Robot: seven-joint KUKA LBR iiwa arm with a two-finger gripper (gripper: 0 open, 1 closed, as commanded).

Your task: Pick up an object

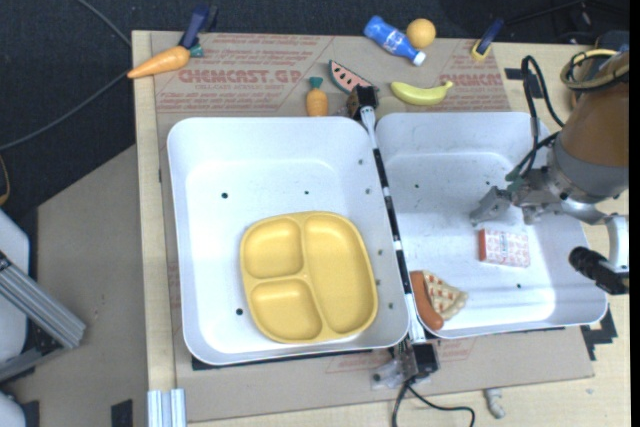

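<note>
**Tool low in the right bin, cracker packet just beside it**

Dark carpet surrounds a cardboard-topped desk [250,75] that carries two shallow white bins side by side. Loose toys sit along the far edge of the desk, outside the bins and so out of play: a carrot [160,63], a watermelon slice [346,75], a small blue bottle [393,39], an orange [421,32] and a banana [420,92]. The left bin [200,165] holds a yellow divided plate [307,275], lying flat near its front.

Pickable things lie in the right bin [450,140], within the arm's reach from the right. A red-and-white cracker packet [503,247] lies flat on the bin floor near the middle, and a pizza slice [438,298] rests against the front left wall, beside the divider between the bins.

The tool [497,205] is down near the bin floor, pointing left from the grey wrist. Whether its fingers stand wide or narrow I cannot tell; nothing is visibly between them. The packet lies just toward the front of the tool, close beside it but not under it, so it looks the likeliest target. The pizza slice is farther off, toward the front left corner. My judgement is that the grasp is not yet made.
</note>
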